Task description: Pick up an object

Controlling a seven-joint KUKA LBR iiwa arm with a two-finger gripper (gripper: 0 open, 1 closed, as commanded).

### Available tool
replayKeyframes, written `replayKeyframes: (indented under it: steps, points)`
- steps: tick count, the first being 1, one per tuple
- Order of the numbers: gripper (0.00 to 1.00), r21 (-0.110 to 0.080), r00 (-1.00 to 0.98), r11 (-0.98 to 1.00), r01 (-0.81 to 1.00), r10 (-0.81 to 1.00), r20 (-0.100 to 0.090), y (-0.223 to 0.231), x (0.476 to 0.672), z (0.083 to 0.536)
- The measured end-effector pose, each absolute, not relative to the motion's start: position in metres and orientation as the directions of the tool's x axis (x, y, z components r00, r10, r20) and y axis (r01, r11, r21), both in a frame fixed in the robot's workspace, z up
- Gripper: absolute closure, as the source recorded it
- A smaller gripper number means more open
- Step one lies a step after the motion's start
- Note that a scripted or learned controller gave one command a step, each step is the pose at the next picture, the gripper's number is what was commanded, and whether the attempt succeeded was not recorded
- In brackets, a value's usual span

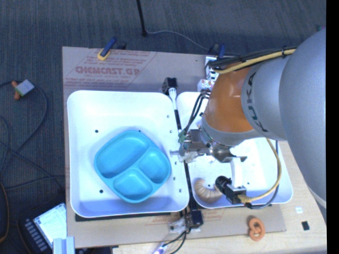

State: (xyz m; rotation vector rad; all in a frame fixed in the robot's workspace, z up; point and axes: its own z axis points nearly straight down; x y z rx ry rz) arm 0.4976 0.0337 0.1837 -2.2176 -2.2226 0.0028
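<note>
Blue divided plate (133,166) in left bin (85,110); "CHEMCAST.GP" printed on board (106,67); gripper state unclear.

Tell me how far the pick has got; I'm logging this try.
Done: the grey arm with the orange band has reached over the right white bin. In hand: nothing visibly held. Left: grasping and lifting an object, such as the tan ring-shaped object in that bin or the blue three-compartment plastic tray in the left white bin.
</note>
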Motion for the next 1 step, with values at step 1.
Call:
replayKeyframes:
  steps: [1]
  points:
    - [1.00,-0.001,0.000,0.000,1.000,1.000,-0.002,0.0139,0.5599,0.1841]
